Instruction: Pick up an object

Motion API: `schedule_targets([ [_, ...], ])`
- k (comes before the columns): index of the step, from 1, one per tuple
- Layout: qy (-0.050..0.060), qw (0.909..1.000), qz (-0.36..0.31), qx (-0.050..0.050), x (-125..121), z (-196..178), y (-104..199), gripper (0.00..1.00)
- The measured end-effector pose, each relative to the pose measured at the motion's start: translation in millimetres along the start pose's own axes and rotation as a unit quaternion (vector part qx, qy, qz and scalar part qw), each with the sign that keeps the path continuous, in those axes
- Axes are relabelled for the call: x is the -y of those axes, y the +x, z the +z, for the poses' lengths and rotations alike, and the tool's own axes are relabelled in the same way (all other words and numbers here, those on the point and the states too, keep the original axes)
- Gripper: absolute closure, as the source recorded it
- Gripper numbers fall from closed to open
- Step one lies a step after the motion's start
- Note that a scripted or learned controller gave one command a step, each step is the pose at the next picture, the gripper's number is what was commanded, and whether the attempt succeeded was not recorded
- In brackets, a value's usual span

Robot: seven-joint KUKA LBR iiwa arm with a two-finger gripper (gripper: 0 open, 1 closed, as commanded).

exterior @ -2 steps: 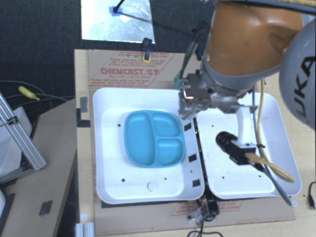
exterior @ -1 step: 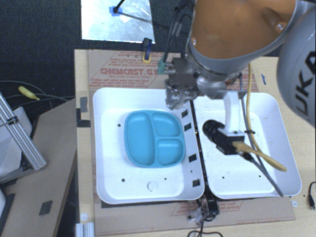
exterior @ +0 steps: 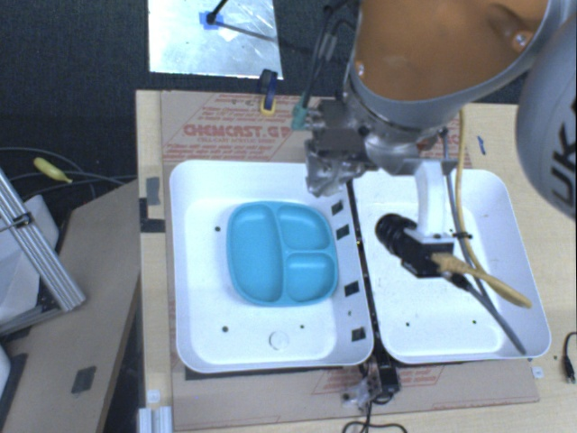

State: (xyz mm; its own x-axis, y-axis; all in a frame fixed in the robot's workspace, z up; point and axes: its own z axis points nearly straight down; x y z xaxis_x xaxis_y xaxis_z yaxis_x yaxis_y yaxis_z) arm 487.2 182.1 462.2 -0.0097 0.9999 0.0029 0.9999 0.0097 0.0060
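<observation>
From the camera view above the bench, a blue three-compartment plate (exterior: 275,251) lay flat in the middle of the left bin (exterior: 196,242), touching none of its walls. The gripper (exterior: 326,180) hung over that bin's far right corner, by the seam with the right bin (exterior: 505,242), just beyond the plate's far right edge and apart from it. Whether it was spread or pressed together could not be told, and nothing showed in its grasp. The arm (exterior: 433,34) loomed over the far rims. Red-printed cardboard (exterior: 225,133) lay beneath both bins
</observation>
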Motion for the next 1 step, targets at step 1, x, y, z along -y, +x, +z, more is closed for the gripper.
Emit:
schedule_targets([
  [1, -0.001, 1.0000, -0.003, 0.000, -0.7, -10.7, 0.1, 1.00],
])
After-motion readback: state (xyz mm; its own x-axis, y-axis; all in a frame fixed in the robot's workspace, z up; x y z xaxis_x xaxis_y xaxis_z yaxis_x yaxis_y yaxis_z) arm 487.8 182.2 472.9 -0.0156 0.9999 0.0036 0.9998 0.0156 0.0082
